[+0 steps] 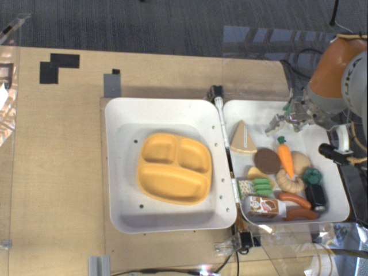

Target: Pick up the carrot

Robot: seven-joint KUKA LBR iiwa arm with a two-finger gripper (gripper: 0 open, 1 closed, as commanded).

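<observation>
Toward the right of the bench sits the right-hand shallow white bin (342, 209), and the small orange plastic carrot with a green top (285, 158) lies in it, a little right of the bin's middle, its green end pointing to the far side and its tip to the near side. The carrot is free of the two-finger metal gripper (286, 120), which hangs over the far part of the same bin, just beyond the carrot's green top; whether its fingers are spread or closed cannot be told from this slant, and nothing is seen between them. Behind it the grey arm with an orange band (339, 68) comes in from the right.

One carrot is in the bin, among other toy foods. One pale yellow cheese wedge (243, 138) lies at the far left. One round brown disc (267, 160) rests just left of the carrot, touching or nearly so. One tan ridged pastry (288, 183) sits at the carrot's tip. One green bean pod (260, 184) lies left of the pastry. Two red sausages (296, 200) lie along the near side, with one brown printed packet (264, 206) at the near left. One dark green-and-black object (314, 187) lies to the right, too small to identify.

To the left, the second white bin (118, 154) holds one yellow divided plate with three compartments (174, 168).
</observation>
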